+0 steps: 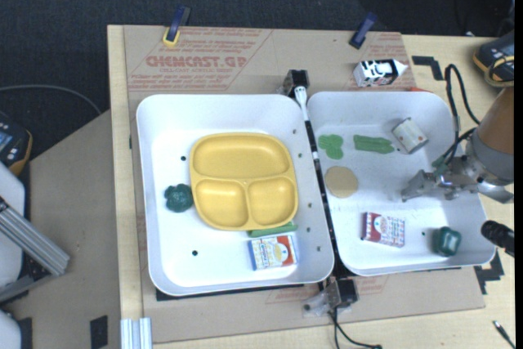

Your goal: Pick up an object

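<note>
Two shallow white bins with rounded corners are sitting side by side on a brown cardboard sheet (pixel 245 53) printed with red lettering. In the left bin (pixel 155 176), a glossy yellow plastic tray (pixel 243 178) with three compartments is lying near the middle; one bumpy dark green lump (pixel 177 197) is resting just beside the tray's left edge, and one small flat box (pixel 272 252) with blue and red print is lying near the bin's front edge, just below the tray. The right bin (pixel 359 106) is holding six things: two flat green shapes (pixel 331 145), one rounded and one long (pixel 373 145), near the back edge; one tan disc (pixel 341 181) by the left wall; one pale grey block (pixel 409 134) toward the back right corner; one red and white carton (pixel 383 229) near the front edge; and one small dark green block (pixel 446 240) at the front right corner. The gripper (pixel 418 185) is hanging over the right side of this bin, its metal fingers standing apart with nothing between them.
</note>
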Robot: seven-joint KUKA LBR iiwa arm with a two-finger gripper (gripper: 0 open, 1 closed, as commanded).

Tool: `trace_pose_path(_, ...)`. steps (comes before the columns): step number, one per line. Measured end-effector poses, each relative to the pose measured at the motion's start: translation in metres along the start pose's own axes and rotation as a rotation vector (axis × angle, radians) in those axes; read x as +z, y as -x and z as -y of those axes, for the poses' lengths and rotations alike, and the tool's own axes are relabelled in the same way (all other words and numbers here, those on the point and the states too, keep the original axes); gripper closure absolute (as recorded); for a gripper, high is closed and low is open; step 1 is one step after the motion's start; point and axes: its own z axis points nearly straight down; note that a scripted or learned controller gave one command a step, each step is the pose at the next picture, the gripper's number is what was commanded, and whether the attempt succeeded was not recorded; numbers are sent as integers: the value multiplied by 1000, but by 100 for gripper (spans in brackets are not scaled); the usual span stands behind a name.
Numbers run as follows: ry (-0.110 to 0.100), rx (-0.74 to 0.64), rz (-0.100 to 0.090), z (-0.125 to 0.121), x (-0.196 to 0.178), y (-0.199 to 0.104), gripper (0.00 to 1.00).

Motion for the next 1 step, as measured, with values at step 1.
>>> trace_pose_path(1,3,-1,-1,0,19,-2,0)
